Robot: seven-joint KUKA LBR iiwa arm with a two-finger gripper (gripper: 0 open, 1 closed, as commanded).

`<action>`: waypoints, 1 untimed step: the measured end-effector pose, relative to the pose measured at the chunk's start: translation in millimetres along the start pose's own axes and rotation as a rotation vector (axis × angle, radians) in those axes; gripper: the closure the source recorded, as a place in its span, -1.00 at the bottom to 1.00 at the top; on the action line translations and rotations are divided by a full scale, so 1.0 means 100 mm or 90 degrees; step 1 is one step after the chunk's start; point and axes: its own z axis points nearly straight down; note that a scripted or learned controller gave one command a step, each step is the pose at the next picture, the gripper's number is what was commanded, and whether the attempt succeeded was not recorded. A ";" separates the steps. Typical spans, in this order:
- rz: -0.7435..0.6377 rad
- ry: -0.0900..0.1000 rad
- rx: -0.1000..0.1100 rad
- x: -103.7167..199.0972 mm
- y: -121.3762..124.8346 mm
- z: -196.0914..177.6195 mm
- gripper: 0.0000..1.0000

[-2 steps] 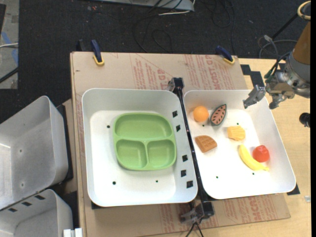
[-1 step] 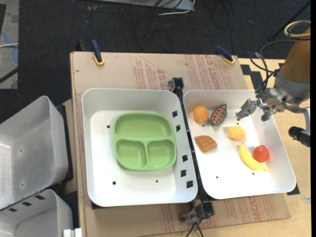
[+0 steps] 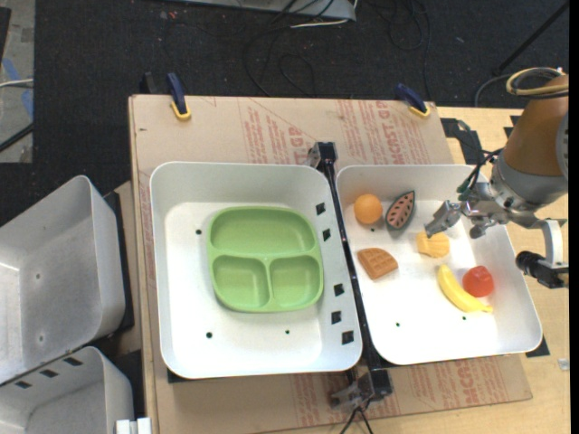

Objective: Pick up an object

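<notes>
The right bin (image 3: 507,333) holds an orange ball (image 3: 367,209), a dark red-brown slice (image 3: 400,210), a brown bread-like piece (image 3: 377,262), a small yellow chunk (image 3: 432,244), a banana (image 3: 460,294) and a red tomato-like ball (image 3: 479,280) resting against the banana. My gripper (image 3: 460,221) hovers over the bin's upper right part, just above and right of the yellow chunk. Its fingers are spread open with nothing between them. The left finger tip is close to the yellow chunk.
The left bin (image 3: 181,333) holds a green three-compartment plate (image 3: 267,259). A black divider (image 3: 339,242) runs between the bins. Grey tubs (image 3: 45,269) stand off the bench at the left. The arm's grey-and-orange wrist (image 3: 538,152) overhangs the right bin's right edge.
</notes>
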 end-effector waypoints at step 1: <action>0.000 0.000 -0.006 0.00 0.03 0.38 -1.00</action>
